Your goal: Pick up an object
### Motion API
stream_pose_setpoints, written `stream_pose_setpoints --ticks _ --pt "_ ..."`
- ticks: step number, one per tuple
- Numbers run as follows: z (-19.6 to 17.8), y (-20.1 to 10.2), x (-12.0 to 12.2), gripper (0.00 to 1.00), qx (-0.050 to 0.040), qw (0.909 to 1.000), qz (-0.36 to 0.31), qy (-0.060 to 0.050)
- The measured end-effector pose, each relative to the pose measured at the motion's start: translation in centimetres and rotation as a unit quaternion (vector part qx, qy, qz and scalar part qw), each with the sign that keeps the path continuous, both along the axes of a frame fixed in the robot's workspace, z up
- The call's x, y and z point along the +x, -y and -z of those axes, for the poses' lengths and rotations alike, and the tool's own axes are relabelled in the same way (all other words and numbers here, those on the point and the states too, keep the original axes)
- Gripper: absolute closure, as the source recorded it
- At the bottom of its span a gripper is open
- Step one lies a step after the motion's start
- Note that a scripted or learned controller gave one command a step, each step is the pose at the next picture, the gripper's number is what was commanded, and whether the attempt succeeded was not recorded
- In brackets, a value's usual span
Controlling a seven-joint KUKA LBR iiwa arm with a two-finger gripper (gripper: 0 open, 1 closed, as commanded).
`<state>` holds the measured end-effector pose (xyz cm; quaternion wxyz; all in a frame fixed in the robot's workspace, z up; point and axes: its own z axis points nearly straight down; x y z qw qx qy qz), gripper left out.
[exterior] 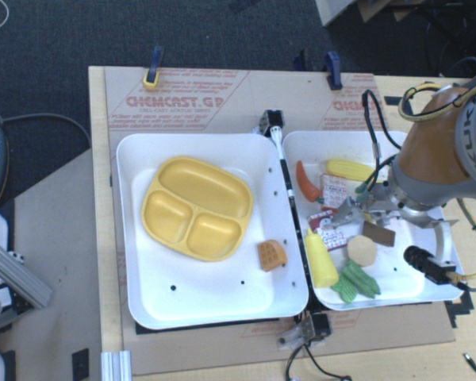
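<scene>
The gripper (351, 211) hangs low over the middle of the right bin (385, 298). Whether it is released or clenched cannot be told from this slant. Just left of it and a little nearer lies a red-and-white packet (325, 230), and a paler packet (333, 189) lies on the gripper's far side. To its near right a brown block (378, 233) lies tilted, touching a round beige piece (362, 252) that sits just nearer. Left of that piece a yellow bottle (320, 260) lies lengthwise along the bin's left wall, and a green vegetable toy (355, 281) lies at the near edge, close to both. Toward the far end of the bin an ear of corn (347, 169) lies crosswise, with a red-orange pepper (305, 181) to its left, near the wall. The arm (428, 155) — grey, with its orange band — reaches in from the right over the bin's right side. In the left bin (135, 236) a yellow divided plate (197, 207) sits around the middle. A small orange-brown waffle piece (272, 255) lies apart from it, toward the near right corner. Both bins rest side by side on the desk (182, 101), and two blue clamps (332, 68) stand at its far edge.
</scene>
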<state>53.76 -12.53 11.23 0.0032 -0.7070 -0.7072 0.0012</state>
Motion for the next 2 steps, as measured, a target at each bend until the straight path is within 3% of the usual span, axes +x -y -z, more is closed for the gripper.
stream_pose_setpoints --ticks 1,2 --pt "2.4 -0.1 0.3 0.00 0.0002 1.0000 0.000 0.005" --pt "0.9 0.0 0.6 1.00 -0.0012 0.9999 0.001 0.011"
